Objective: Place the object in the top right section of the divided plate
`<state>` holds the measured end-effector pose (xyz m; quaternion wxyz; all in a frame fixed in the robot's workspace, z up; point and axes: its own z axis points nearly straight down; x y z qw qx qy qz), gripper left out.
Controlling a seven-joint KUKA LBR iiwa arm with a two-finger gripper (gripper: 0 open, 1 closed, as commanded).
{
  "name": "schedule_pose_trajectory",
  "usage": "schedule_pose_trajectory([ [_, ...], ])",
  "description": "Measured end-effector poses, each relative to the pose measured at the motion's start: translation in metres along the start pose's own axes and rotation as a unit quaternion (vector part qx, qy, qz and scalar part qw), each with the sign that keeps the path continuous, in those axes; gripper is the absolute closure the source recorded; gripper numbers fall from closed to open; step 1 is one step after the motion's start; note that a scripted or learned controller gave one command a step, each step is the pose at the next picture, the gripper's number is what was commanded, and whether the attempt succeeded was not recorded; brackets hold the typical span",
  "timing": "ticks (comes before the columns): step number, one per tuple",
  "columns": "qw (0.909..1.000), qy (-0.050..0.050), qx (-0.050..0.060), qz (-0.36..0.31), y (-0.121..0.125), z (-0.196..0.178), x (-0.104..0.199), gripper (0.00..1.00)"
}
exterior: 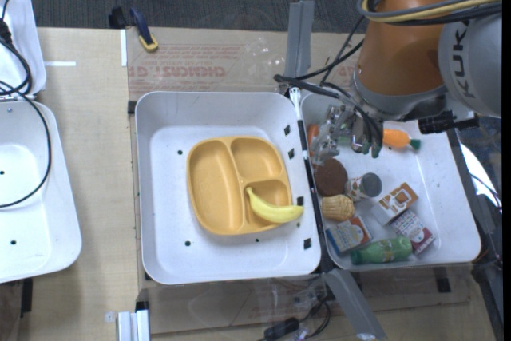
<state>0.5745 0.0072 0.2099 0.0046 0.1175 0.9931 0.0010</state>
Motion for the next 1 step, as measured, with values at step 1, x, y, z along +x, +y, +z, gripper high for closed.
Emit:
schedule_pose_trajectory([
  [1, 1.0000, -0.001, -0.001, 0.001, -0.0002, -0.0089, -0.0013, 1.00],
])
